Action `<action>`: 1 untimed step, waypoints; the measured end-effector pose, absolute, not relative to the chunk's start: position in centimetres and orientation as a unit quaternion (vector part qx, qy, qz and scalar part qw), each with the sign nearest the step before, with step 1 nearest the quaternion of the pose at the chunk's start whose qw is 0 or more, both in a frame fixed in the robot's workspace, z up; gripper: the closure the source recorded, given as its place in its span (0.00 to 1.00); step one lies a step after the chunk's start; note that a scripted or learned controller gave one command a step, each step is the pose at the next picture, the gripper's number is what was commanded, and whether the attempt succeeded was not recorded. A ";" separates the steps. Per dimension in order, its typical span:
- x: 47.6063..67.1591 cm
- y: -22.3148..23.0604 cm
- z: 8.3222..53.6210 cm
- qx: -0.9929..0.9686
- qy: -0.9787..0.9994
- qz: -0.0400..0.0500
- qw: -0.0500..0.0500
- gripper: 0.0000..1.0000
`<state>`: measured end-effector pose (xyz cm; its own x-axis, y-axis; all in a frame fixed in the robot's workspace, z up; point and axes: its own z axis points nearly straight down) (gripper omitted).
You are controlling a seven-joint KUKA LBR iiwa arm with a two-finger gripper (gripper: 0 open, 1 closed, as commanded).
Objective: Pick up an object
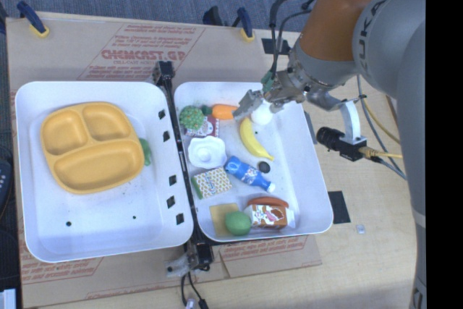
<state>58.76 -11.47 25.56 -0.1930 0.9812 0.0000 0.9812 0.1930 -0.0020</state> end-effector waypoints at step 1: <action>58.7 -14.3 9.1 -0.617 -0.787 0.001 0.001 0.00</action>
